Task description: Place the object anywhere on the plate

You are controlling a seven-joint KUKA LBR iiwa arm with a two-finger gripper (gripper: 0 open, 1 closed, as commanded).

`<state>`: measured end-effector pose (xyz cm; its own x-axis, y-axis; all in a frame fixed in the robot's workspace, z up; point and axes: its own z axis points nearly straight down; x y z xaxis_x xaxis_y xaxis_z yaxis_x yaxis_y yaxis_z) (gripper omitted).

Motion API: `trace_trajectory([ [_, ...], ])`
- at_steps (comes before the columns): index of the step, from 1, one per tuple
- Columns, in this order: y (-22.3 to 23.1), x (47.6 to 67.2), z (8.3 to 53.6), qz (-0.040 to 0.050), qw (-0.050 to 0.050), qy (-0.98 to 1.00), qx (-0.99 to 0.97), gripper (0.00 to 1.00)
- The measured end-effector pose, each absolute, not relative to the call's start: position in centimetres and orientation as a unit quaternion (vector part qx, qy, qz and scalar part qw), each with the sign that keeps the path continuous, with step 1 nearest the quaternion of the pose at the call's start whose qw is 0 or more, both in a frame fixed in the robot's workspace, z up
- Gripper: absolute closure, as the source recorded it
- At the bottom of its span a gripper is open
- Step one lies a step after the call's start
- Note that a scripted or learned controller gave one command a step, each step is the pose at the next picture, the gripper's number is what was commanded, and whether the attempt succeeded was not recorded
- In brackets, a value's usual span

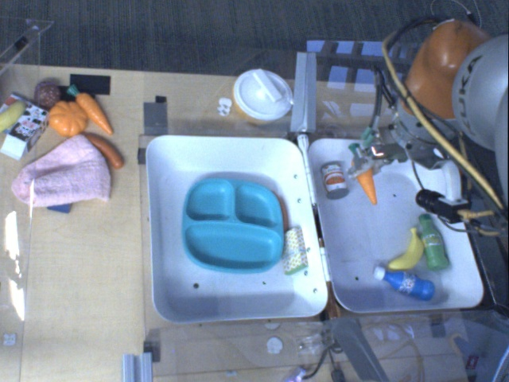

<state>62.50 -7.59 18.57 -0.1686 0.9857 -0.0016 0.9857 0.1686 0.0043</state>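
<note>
A blue divided plate lies in the left bin. In the right bin, my gripper hangs over the back left part. Directly under it is a toy carrot, its wide end up against the gripper and its tip pointing toward the front. The gripper's body hides where it meets the carrot, so I cannot tell whether the carrot is held. A small can stands just left of the carrot.
A yellow-green sponge leans by the plate's right edge. A banana, a green bottle and a blue bottle lie at the right bin's front right. A white lid, toy vegetables and a pink cloth sit on the bench.
</note>
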Motion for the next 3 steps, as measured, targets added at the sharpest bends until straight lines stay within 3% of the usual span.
trace_trajectory([
  [1, -0.5, 66.9, 19.4, 0.0017, 0.002, 0.812, 0.584, 1.00],
  [2, -0.5, 66.9, 19.4, 0.0015, 0.002, 0.812, 0.584, 0.00],
  [3, 6.5, 65.0, 16.5, -0.0014, 0.013, 0.810, 0.587, 0.00],
])
